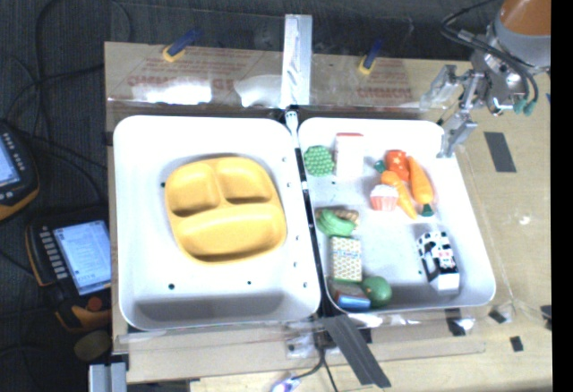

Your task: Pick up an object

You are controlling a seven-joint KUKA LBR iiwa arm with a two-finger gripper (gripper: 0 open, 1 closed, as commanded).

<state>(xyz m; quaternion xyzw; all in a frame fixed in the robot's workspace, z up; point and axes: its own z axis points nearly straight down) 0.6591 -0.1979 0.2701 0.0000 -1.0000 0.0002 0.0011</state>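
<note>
**Arm poised above the right bin's far corner**

The left bin (134, 202) held a yellow tray (226, 207); the right bin (474, 238) held the toys. The gripper (458, 123) hung over its far right rim with nothing between its fingers; how wide they stood I could not tell. The carrot (419, 180) lay nearest, touching other toys. The cow carton (437, 258) stood apart, probably the cleaner pick: come straight down, fingers straddling it.

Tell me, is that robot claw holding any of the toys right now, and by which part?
Nothing is held. The gripper hangs above the upper right corner of the right bin, with nothing between its fingers; the toys, like the carrot, lie in the bin.
</note>
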